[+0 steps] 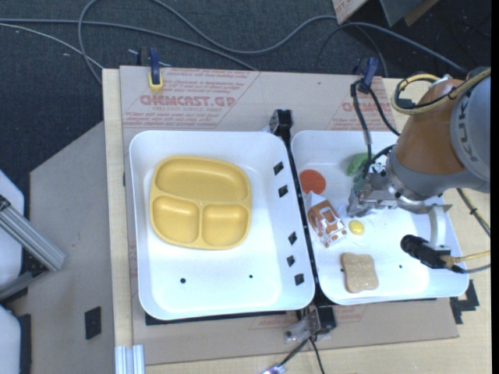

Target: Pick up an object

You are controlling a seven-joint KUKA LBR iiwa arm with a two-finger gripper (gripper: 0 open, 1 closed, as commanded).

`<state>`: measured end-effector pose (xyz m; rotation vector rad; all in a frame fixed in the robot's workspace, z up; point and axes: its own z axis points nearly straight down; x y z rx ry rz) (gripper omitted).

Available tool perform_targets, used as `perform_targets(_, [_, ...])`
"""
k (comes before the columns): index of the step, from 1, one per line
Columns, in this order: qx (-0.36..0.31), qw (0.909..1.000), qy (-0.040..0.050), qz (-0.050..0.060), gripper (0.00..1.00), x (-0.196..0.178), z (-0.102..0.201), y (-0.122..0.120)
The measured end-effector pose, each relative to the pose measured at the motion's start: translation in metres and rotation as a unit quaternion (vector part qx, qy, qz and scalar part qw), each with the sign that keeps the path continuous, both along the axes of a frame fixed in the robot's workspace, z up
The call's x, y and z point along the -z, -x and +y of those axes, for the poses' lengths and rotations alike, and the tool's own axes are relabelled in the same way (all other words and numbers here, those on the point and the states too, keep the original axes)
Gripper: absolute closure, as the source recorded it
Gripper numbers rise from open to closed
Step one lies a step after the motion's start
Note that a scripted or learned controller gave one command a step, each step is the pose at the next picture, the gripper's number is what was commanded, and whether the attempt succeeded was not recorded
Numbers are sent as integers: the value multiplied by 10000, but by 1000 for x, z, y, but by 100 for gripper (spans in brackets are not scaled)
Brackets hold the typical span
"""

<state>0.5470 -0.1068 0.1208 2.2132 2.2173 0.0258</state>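
Tool [360, 202] low in right bin [405, 287]; yellow ball [356, 227], snack packet [326, 220] just beside.

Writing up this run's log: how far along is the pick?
Done: the gripper is low in the right bin, among a yellow piece, packet and green item. In hand: nothing visibly gripped. Left: grasp and lift.

The arm [448, 142] is a thick, rounded body — grey casing with a broad orange band above the wrist. Dark letters (cut off by the frame) mark the grey shell at the right edge. The gripper [365, 197] is a cluster of metal and black parts, with thin cables looping nearby.
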Motion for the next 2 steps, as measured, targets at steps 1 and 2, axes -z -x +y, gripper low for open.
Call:
perform_targets(1, [7,10000,35,62,100,-55,-9,-7])
perform_targets(2, [9,10000,34,59,100,-101,-16,-6])
